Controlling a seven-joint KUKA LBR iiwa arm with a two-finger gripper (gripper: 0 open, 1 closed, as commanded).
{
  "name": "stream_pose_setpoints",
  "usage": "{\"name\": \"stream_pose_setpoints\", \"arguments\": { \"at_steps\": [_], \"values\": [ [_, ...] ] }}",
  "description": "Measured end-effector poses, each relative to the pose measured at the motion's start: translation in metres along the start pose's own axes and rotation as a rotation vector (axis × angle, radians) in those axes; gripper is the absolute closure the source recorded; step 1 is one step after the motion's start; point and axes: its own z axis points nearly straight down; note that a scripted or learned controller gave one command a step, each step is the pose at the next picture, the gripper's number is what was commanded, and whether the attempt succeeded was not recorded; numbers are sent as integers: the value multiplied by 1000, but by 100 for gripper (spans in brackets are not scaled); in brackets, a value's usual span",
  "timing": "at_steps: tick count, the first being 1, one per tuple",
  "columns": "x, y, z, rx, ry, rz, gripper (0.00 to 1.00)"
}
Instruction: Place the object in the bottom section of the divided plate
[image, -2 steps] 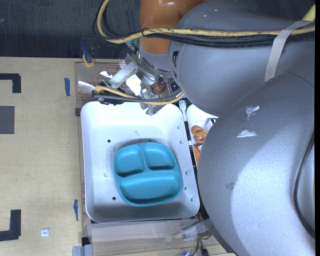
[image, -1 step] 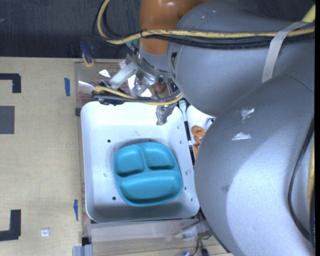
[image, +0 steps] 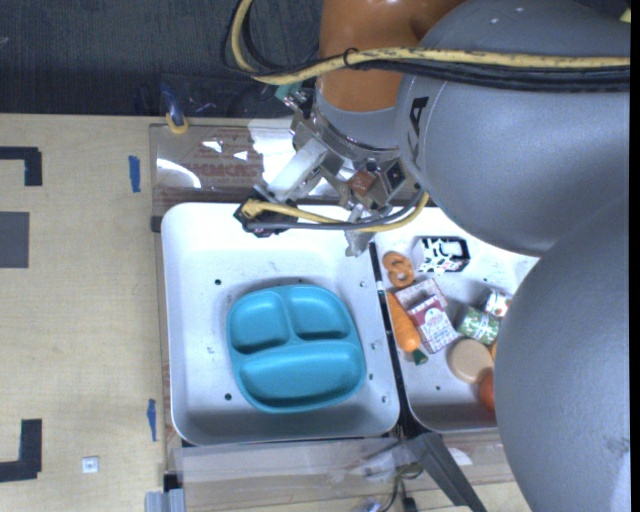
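The gripper hovered above the plate (finger state indeterminate); pickup from the right bin remained pending.

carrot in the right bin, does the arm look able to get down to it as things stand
Probably yes. The carrot lies uncovered by the bin's left wall, a packet touching its side. The tool hangs just above it in the picture, so a short move should do.

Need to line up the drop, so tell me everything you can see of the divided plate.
The divided plate is teal, smooth like plastic, a rounded rectangle with three sections: two small ones at the top, one wide one at the bottom. All three look bare. It lies flat in the middle of the left bin, touching only the bin floor.
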Motion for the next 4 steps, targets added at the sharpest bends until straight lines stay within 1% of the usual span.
{"name": "stream_pose_setpoints", "arguments": {
  "at_steps": [1,2,3,4],
  "values": [
    [1,-2,-8,-1,-4,-5,100],
    [-70,16,41,4,-6,-309,100],
    [-78,3,57,4,-6,-35,100],
    [-27,-2,46,0,-2,-126,100]
  ]
}}
